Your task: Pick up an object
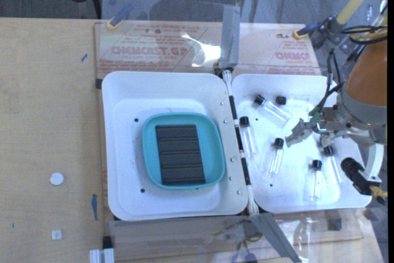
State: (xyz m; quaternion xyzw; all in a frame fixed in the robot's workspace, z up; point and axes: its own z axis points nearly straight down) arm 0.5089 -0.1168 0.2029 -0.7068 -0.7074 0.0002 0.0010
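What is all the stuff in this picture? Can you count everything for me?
Bins: 2, white, side by side on the bench; left bin, right bin.
Tray: 1, teal with a dark ribbed insert, in the left bin.
Vials: 5 at least, clear with black caps, scattered in the right bin, for example one near the top and one in the middle.
Loose black cap: 1, near the right bin's top edge.
Disc: 1, white, on the wooden benchtop at left.
Clear panels: 2, with red print, behind the bins.
Gripper: 1, grey, over the right bin.
Arm: 1, grey with an orange band, at right.
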